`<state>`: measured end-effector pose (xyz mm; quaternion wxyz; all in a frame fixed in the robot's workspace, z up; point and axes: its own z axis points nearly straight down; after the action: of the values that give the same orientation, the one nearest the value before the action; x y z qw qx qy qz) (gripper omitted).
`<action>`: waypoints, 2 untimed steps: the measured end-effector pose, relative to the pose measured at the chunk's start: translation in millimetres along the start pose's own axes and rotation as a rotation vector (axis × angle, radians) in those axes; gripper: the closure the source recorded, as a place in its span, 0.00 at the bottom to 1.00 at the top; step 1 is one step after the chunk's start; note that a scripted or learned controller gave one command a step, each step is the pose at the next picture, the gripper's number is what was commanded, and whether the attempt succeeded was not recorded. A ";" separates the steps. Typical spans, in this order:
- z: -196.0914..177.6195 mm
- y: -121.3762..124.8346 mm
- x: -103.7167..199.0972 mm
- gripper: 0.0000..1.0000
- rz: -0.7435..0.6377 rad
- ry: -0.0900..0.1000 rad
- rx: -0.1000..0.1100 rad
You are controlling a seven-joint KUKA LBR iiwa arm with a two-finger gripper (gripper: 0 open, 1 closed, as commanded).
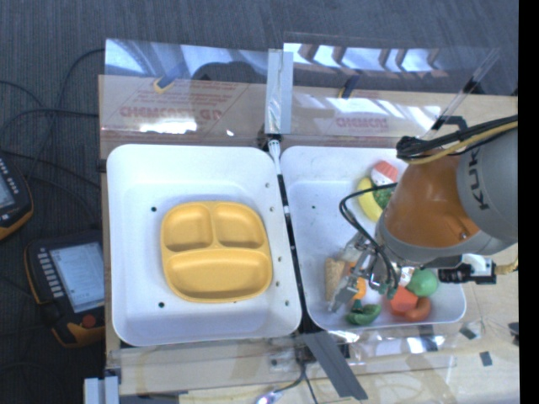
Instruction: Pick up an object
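With the gripper (352,289) low in the right bin (316,204), among the toy foods just right of the yellow tray (217,251), you should settle it squarely over 1 piece, perhaps the green one (364,315); finger spread I cannot tell.

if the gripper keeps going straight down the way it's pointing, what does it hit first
Most likely the small orange piece right under the gripper, with a green toy just beyond it in the right bin. Depth is hard to judge here.
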<state>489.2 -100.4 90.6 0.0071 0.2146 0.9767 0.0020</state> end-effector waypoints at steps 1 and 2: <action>0.0 0.8 0.5 0.00 0.007 -0.001 0.001; -0.1 2.8 1.6 0.00 0.023 -0.003 0.004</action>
<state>488.9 -97.2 90.6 0.0083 0.2257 0.9742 0.0000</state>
